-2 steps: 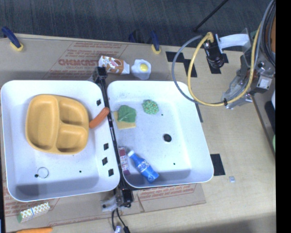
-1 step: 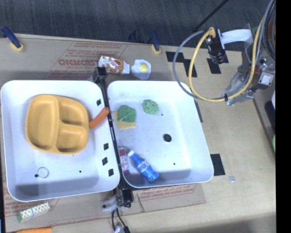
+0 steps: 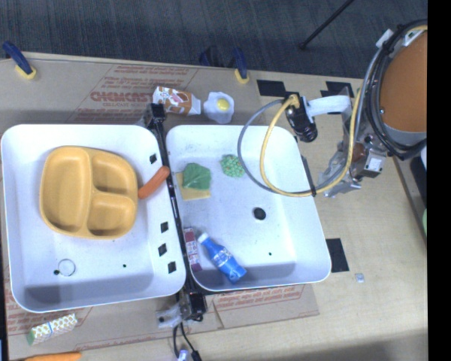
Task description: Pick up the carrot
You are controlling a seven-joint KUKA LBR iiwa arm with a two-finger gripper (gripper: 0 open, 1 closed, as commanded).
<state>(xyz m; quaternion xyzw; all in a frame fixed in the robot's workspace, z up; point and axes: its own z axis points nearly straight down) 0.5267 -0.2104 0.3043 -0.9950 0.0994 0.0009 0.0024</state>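
Cardboard-topped bench, two white bins. The carrot (image 3: 153, 182) lies in the left bin (image 3: 22, 201), leaning against the yellow plate (image 3: 88, 192) by the divider. The gripper (image 3: 344, 185) waits past the right bin (image 3: 308, 232), jaws impossible to judge, and that tight wedge could make fingers slip.

1. The cardboard sheet (image 3: 128, 89) under the bins bears red printing along its far edge; the largest word looks like "CHEMCAST", though blurred.
2. More red print runs along the cardboard's near edge, too small to read.
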